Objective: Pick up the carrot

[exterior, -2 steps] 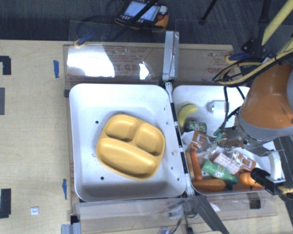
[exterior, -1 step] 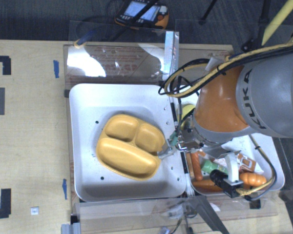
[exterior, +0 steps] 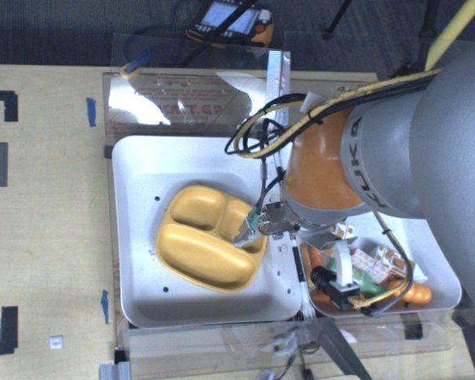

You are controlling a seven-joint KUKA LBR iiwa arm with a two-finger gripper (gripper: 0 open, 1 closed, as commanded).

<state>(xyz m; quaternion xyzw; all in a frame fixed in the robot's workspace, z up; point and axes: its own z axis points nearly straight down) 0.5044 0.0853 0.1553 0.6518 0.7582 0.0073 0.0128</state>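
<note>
Carrot [exterior: 418,294] lies in your right bin [exterior: 447,266], near its front edge. Your pincer [exterior: 253,232] hovers over the yellow bread-shaped toy [exterior: 202,240] in the left bin [exterior: 134,204]; its opening you cannot tell.

1. Arm [exterior: 427,133]: big smooth grey casing w/ dark lettering, upper right of frame.
2. Orange band [exterior: 321,169] just left of grey shell, glossy, rounded.
3. Cable bundle [exterior: 277,121], black + yellow, loops off band's upper left, runs along arm's top edge.
4. Wrist hardware [exterior: 273,220] below band: small metal bits, green spot, thin wires.
</note>
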